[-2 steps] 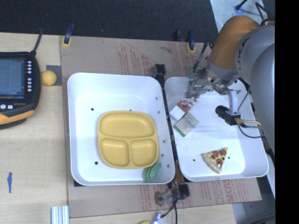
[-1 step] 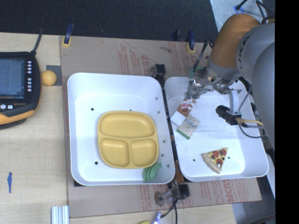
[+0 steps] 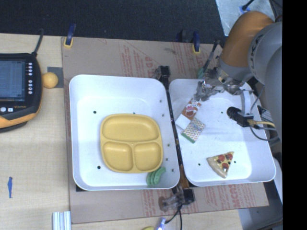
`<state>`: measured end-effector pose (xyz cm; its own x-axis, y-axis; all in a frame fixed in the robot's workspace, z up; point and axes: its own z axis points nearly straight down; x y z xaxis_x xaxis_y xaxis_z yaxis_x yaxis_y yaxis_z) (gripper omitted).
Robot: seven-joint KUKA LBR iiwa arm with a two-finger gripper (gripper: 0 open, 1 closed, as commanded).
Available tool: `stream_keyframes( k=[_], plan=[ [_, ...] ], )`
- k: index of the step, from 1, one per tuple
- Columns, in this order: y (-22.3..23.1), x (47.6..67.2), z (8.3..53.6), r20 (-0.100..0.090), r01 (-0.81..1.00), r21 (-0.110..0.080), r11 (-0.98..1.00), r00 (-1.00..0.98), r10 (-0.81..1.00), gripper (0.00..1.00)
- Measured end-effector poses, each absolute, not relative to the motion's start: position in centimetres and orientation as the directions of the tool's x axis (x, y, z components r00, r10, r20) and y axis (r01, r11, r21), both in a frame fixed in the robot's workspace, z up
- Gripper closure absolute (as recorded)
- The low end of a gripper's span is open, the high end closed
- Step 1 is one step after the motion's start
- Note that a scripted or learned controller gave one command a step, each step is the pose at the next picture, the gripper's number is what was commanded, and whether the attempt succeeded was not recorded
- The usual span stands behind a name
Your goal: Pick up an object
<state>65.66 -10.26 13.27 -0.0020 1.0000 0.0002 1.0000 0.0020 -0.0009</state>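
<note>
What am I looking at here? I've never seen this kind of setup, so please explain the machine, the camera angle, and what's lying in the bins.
One camera looks down at a slant on a bench. The grey robot arm with an orange band reaches in from the right; its gripper hangs over the right bin. That bin holds a toy pizza slice, a small green-patterned packet and a red-and-white item beside it. The left bin holds a yellow divided plate and a green toy at its near edge. A control tablet lies at far left. I cannot tell whether anything is held.
</note>
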Motion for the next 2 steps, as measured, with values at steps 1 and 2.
stream_keyframes(
  k=[1,2],
  plan=[
    [-10.5,65.7,11.2,-0.001,1.000,0.000,0.003,-0.003,1.000,0.00],
    [-12.8,65.6,9.2,0.000,1.000,-0.004,0.002,-0.002,1.000,0.00]
  ],
)
